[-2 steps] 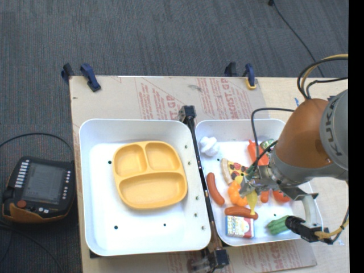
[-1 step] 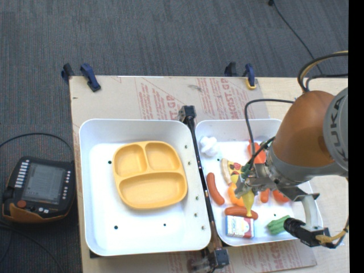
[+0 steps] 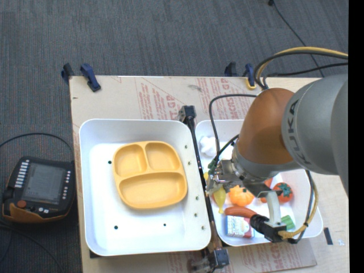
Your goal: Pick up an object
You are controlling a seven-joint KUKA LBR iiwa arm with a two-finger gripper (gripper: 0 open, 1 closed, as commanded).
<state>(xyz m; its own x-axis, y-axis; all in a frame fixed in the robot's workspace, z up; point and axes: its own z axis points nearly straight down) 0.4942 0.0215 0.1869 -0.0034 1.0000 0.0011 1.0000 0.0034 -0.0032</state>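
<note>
Several toys point(image 3: 243, 205) crowd the right bin point(image 3: 316, 223) beneath the arm point(image 3: 284, 129).

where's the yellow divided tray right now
In the camera view the yellow divided tray lies flat in the left white bin, about mid-bin, across the bin divider from the arm's gripper and the toy food in the right bin.

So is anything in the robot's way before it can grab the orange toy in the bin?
Nothing visible blocks it. The gripper hangs in the right bin, just above and left of the orange toy. Other toys crowd close: a yellow one to its left and a red one just below.
</note>
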